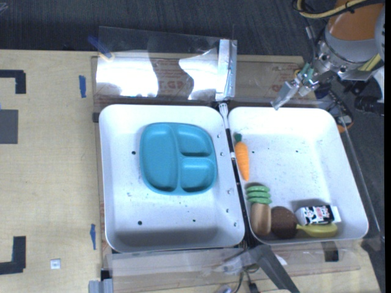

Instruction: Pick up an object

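Note:
The right bin (305, 133) holds several toys along its left and near sides. An orange carrot (242, 159) lies by the left wall. Below it sit a green ridged piece (258, 193), a tan block (260, 219) and a brown rounded piece (283, 221). A small black-and-white carton (316, 213) rests against a yellow banana (319, 229) at the near right. My gripper (283, 96) hangs above the bin's far rim, tilted toward the left, well apart from all the toys and with nothing visible in it.
A blue divided plate (178, 157) lies in the left bin (122, 212). A clear plastic sheet (162, 69) with glare stands behind the left bin. The arm's orange band (357, 8) and cables sit at the top right.

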Controlling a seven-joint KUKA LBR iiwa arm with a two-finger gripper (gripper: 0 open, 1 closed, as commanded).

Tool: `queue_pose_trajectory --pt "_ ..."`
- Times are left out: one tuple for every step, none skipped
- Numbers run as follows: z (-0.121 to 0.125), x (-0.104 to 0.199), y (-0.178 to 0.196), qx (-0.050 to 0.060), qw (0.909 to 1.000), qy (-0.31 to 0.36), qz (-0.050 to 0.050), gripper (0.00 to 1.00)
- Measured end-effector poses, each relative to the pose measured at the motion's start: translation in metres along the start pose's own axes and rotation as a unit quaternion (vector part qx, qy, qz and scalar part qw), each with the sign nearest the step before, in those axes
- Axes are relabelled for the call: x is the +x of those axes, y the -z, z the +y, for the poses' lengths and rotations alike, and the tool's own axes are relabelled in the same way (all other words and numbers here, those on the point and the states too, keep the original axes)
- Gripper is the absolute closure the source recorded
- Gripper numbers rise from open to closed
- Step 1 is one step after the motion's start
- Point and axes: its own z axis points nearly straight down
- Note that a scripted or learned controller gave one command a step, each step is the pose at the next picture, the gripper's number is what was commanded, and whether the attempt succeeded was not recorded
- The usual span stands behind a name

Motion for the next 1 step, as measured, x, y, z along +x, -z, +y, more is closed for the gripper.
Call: queue_pose_trajectory --pt "-0.0158 0.0240 -0.0828 0.004 0.9879 0.155 0.005 0.00"
